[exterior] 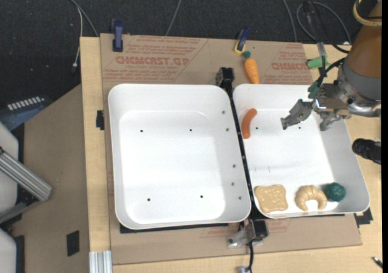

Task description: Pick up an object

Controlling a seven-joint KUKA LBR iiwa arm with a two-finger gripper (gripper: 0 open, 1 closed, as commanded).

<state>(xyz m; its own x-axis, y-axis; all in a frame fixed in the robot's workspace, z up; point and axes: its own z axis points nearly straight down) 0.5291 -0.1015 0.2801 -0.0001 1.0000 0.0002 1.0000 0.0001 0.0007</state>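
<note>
The gripper (310, 115) hangs over the right bin's (339, 144) far right part; whether its fingers are spread I cannot tell. A sausage (248, 122) lies at that bin's left wall, with toast (270, 198), croissant (311, 198) and a green ball (334, 192) along its near edge.

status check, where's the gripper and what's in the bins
Gripper over right bin, nothing held. Sausage, toast, croissant, green ball inside. Path clear.

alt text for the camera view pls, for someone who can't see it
A robot arm reaches in from the right, its gripper hovering above the right bin, which holds a sausage, toast, a croissant and a green ball. A carrot lies on the cardboard behind the bins.
</note>
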